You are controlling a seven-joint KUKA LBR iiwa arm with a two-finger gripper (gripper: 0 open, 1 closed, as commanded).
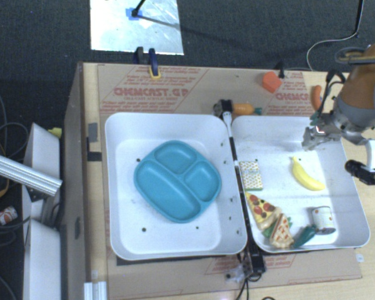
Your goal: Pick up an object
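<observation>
My gripper [314, 137] hangs over the back right part of the right bin [269, 136], with nothing seen between its fingers. A yellow banana [307, 175] lies just in front of it, a short way below. Further forward, a small white and grey cup [322, 217] rests on its side near the bin's front right corner. A pizza slice [261, 209], a sandwich-like toy [280, 231] and a green piece [304, 235] crowd the front left. A speckled green sponge block [250, 174] sits by the left wall.
The left bin [122, 167] holds a blue divided plate [177, 180]. On the bench behind the bins lie an orange block [271, 82], a carrot [244, 109] and an orange piece [316, 96]. The bins' shared wall [235, 167] runs between them.
</observation>
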